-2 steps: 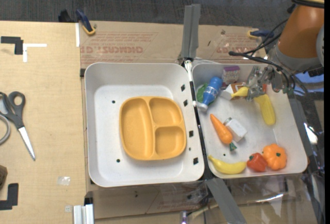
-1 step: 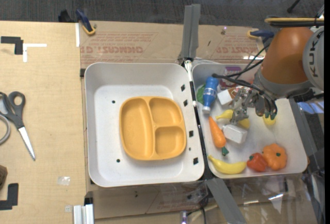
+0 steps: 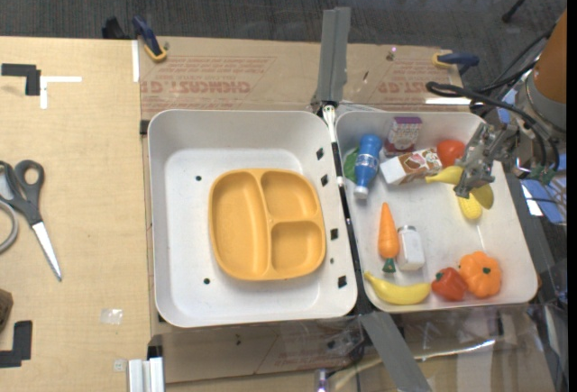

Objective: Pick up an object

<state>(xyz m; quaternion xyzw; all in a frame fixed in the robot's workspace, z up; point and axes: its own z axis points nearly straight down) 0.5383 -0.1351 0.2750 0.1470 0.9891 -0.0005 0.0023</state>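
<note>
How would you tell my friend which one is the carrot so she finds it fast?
Look in the right-hand white bin, the one full of toy food. Near its middle, a carrot lies with its point aimed at the far wall. It is long, thin and orange with a green stub, unlike the small white bottle beside it or the round pumpkin.

Wooden bench [image 3: 72, 228] bearing two white bins [image 3: 171, 228], scissors [image 3: 32, 210] far from the gripper [image 3: 473, 178], and cardboard sheet [image 3: 234, 79].
</note>
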